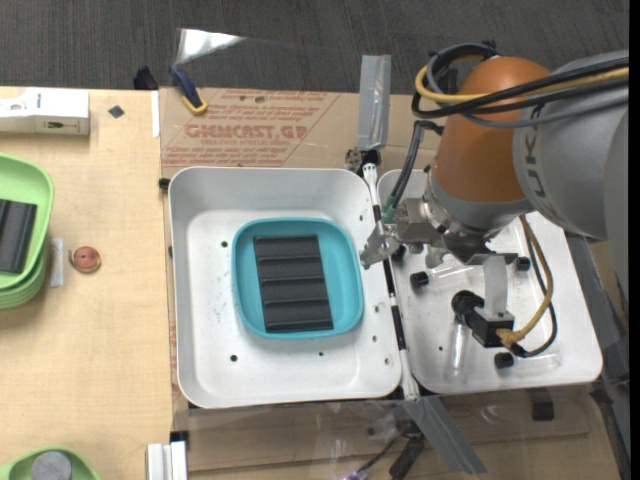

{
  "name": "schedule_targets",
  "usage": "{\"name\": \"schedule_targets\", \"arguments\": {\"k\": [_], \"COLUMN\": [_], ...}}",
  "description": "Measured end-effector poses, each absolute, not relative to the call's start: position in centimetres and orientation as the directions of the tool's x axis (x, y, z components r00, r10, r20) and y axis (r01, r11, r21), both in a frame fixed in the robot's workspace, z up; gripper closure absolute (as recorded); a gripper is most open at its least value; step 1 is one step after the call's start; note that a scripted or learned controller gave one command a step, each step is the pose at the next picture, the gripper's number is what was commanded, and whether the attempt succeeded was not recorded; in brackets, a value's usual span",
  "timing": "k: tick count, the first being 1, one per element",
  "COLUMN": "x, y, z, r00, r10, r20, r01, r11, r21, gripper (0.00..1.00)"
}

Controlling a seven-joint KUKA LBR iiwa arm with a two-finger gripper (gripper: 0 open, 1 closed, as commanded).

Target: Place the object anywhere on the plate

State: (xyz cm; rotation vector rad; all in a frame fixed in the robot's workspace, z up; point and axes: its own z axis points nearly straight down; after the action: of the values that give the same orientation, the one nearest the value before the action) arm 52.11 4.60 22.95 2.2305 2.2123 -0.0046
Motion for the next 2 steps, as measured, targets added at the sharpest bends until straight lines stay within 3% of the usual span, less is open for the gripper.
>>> {"name": "schedule_targets", "arguments": {"k": [1, 2], "x": [49.3, 51.5], "y": [7.2, 1.8], "z": [19.0, 19.0], "r00": [0.017, -0.024], "r10": [1.000, 1.000], "r20": [-0.002, -0.002], "r01": [1.000, 1.000], "r11": [-0.017, 0.024], "r21": [-0.006, -0.004], "gripper": [0.00, 0.00]}}
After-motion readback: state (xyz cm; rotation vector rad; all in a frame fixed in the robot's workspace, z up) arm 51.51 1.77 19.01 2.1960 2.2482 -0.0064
